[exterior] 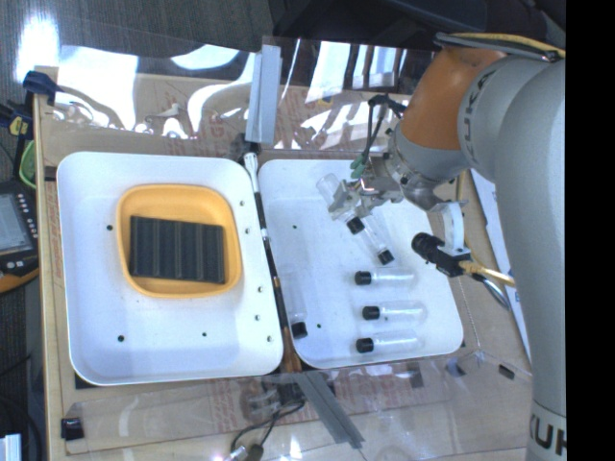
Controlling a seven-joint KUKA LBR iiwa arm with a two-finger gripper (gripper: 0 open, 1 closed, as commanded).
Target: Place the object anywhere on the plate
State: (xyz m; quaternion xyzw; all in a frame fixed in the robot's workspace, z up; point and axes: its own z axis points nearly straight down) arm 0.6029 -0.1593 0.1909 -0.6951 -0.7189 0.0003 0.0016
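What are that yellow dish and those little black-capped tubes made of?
The yellow plate looks like matte moulded plastic: even colour, soft rounded rim, no glare. The dark ribbed insert on it may be rubber or plastic; I cannot tell which. The tubes look like clear plastic or glass, since the white bin shows through them, with opaque black caps.

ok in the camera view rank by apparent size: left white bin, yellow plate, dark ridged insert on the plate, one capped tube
1. left white bin
2. yellow plate
3. dark ridged insert
4. capped tube, far smaller; the tubes in the right bin look about alike.
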